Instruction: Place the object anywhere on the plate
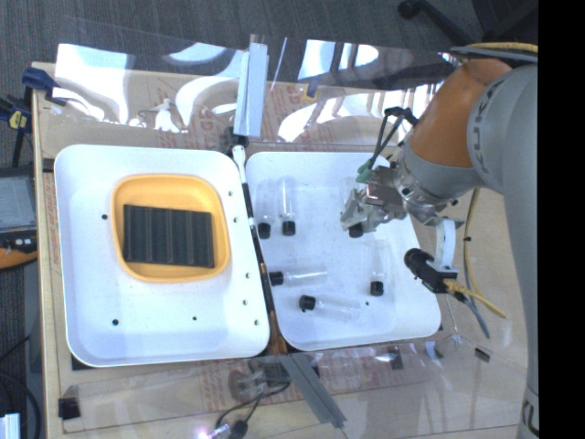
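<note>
Gripper [358, 218] sits low over the right bin [416, 323] among clear vials — can't tell if it's gripping anything — yellow plate [169, 195] in the left bin.

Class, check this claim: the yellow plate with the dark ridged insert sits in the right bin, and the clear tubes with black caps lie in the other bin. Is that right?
Not quite. The camera view shows the yellow plate with its dark ridged insert in the left bin, not the right. The clear tubes with black caps do lie in the other bin, where the gripper is.
</note>
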